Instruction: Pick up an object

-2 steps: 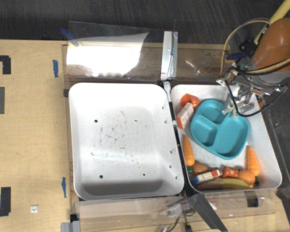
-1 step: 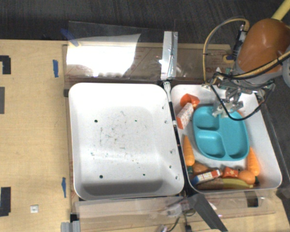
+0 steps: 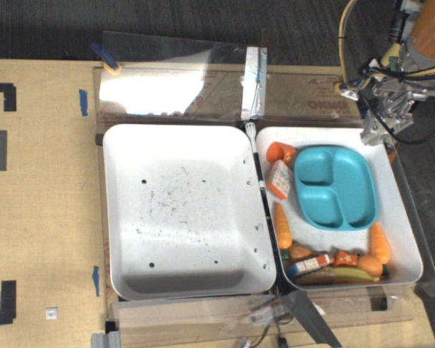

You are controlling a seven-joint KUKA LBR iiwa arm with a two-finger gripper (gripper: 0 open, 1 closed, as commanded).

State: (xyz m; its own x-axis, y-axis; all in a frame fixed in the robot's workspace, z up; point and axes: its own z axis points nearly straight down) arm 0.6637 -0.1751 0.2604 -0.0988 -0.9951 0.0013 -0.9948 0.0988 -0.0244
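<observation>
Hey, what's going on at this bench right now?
A robot arm is set to pick something up. Its pincer hangs over the far right corner of the right bin, holding nothing I can see. That bin has a blue divided plate, carrots and other small toy food along its near edge. The left bin sits beside it.
</observation>
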